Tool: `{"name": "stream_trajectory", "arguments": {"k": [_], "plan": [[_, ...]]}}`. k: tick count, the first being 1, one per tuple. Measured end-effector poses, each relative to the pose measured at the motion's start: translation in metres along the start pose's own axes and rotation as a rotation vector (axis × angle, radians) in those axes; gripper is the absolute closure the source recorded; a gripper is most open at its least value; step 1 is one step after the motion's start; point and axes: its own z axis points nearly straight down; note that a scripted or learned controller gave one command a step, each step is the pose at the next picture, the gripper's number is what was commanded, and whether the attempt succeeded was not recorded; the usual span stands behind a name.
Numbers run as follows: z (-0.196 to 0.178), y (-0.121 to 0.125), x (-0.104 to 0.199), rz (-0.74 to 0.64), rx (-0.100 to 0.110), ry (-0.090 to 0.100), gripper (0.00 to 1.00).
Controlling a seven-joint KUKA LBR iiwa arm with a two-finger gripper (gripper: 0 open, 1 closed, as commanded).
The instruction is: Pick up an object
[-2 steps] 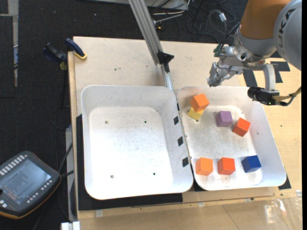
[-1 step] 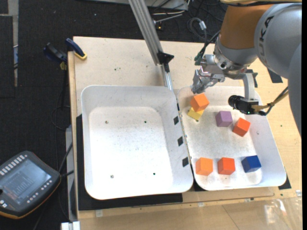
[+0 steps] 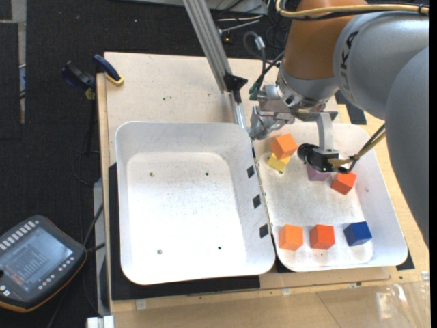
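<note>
My gripper (image 3: 261,126) hangs low over the far left corner of the right bin (image 3: 382,217), close to the rim it shares with the left bin. Just right of it lies an orange cube (image 3: 284,145), with a small yellow block (image 3: 277,162) below that. A purple block (image 3: 317,172) and a red-orange cube (image 3: 343,182) sit further right, partly under a black fitting on the arm. Along the near edge stand an orange cube (image 3: 291,236), a red-orange cube (image 3: 322,236) and a blue cube (image 3: 357,233). I see nothing held in the gripper.
The left bin (image 3: 177,197) shows only dark specks. A slanted metal post (image 3: 208,33) comes down to the bench right behind the gripper. A blue and yellow clamp (image 3: 102,70) sits at the bench's far left corner, and a teach pendant (image 3: 34,258) lies off the bench at lower left.
</note>
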Motion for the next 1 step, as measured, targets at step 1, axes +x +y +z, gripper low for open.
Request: {"name": "stream_trajectory", "arguments": {"k": [1], "plan": [[-0.0037, -0.0241, 0.0444, 0.000, 0.000, 0.000, 1.00]]}}
